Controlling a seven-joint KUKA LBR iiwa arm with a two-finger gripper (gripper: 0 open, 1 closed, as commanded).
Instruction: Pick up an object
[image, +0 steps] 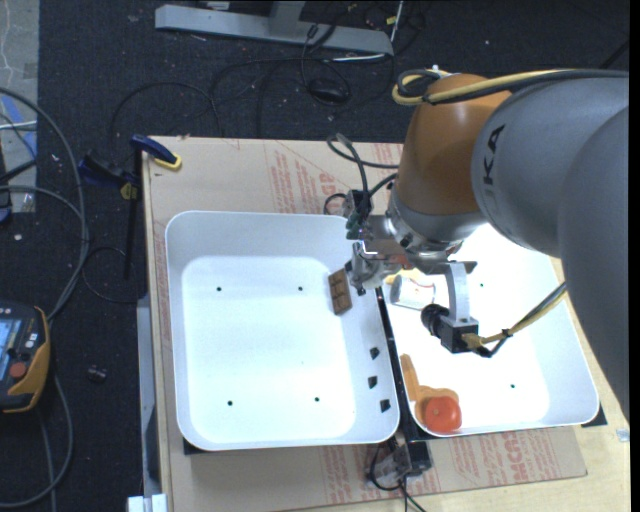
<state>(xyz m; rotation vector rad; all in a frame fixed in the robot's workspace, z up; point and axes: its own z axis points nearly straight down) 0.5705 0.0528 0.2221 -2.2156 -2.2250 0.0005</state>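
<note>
My gripper (372, 268) hangs under the orange wrist, over the divider between the two white bins, and the wrist hides most of it. A small brown block (340, 292) shows just left of it, at the right wall of the left bin (172, 270); I cannot tell whether it is touched or held. A white item with red marks (410, 291) lies in the right bin (535, 350), partly under the wrist. An orange-red object with a tan stub (437, 406) rests in the right bin's front left corner.
Small black clips (377, 366) run along the divider. The arm's grey body covers the right bin's far corner. A blue and yellow clamp (152, 153) sits at the board's back left corner. Cables and a yellow-black device (24, 357) lie on the dark floor.
</note>
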